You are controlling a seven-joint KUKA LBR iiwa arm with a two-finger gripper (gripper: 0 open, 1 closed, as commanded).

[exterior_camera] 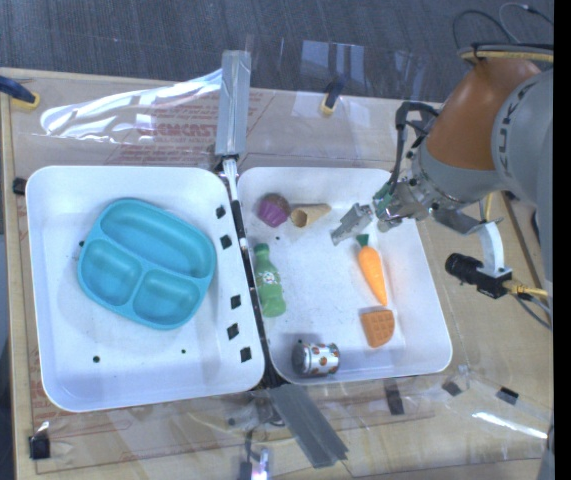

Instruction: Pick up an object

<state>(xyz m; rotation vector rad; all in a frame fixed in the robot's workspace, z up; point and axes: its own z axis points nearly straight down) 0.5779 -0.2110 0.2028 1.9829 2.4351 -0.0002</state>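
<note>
— Orange carrot (371, 273) lying lengthwise in the right bin (420, 343), green top just below the end effector (350, 224). Fingers?

— Hard to say at this angle; possibly slightly parted, nothing seen between them. Hovering over the bin's upper middle, near the small cone (309, 213) and the purple round thing (273, 209).

— Elsewhere in that bin?

— Green bottle (268, 281) along the left wall, silvery can (316, 358) by the near edge, orange waffle-like piece (377, 326) just past the carrot's tip.

— Left bin (55, 363)?

— Holding a blue divided plate (148, 263). Clear plastic sheet (130, 108) on the surface behind.
</note>
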